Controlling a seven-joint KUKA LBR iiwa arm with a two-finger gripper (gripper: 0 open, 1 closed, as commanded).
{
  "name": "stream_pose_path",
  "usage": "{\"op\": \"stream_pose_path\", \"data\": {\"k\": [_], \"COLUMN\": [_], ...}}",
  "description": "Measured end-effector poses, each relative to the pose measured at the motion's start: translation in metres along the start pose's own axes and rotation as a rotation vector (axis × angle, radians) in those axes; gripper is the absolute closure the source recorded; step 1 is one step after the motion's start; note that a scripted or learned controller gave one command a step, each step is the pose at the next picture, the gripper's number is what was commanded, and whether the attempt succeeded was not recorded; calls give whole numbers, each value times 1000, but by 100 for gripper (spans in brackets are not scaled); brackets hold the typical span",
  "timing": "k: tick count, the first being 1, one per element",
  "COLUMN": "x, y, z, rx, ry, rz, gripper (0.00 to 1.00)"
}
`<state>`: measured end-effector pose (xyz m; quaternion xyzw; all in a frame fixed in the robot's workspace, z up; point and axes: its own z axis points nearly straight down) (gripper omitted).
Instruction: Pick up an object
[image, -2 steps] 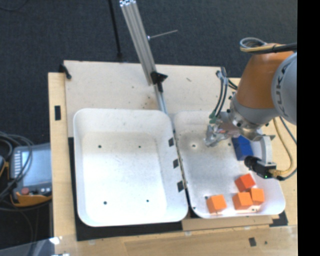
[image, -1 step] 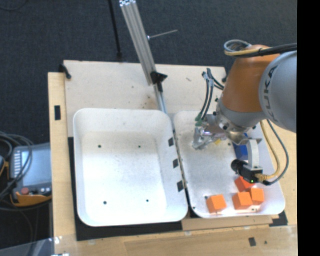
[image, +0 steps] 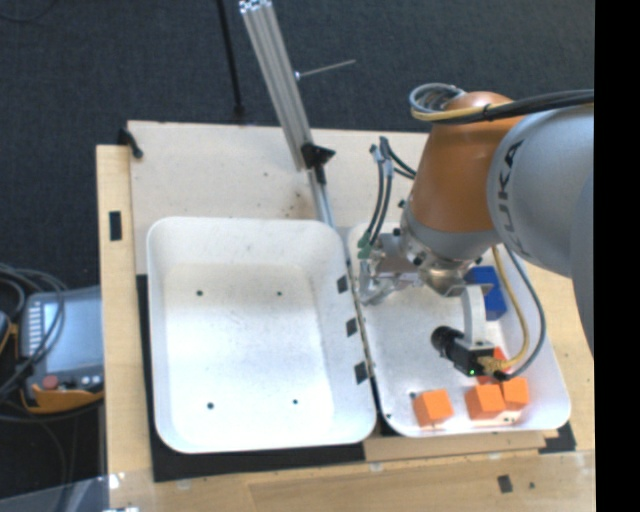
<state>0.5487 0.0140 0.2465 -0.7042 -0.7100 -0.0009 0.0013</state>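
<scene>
Item: single-arm pick trial, two white bins on a bench, viewed from above at a slant

Progress: the pick is judged not yet accomplished. No object shows lifted or carried. Everything loose lies on the floor of the right bin (image: 400, 350); the left bin (image: 240, 330) holds nothing the arm could take

Candidate objects: three orange blocks at about 5 o'clock of the right bin, along its near edge. One orange block (image: 433, 407) sits alone toward the bin's near-left corner. Two more orange blocks (image: 497, 397) sit touching one another just to the 3 o'clock side of it. A blue object (image: 490, 290) lies at the 3 o'clock side of the bin, partly covered by the arm, its form unclear

Arm pose: the grey arm (image: 545, 190) enters from 3 o'clock and bends down over the far half of the right bin, its orange band (image: 455, 170) uppermost in the view. The wrist hardware hangs close to the divider between the bins, at about 10 o'clock of the right bin

Gripper (image: 385, 280): low over the bin's upper-left part, well apart from the orange blocks. Its spread cannot be told, the wrist masking it, and nothing is seen in its grasp

Remaining: reach a block, close on it, raise it
</scene>
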Motion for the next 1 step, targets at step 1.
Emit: {"op": "stream_pose_path", "data": {"k": [1], "x": [41], "y": [-13], "z": [8], "rx": [1], "ry": [-2], "rz": [2], "gripper": [100]}}
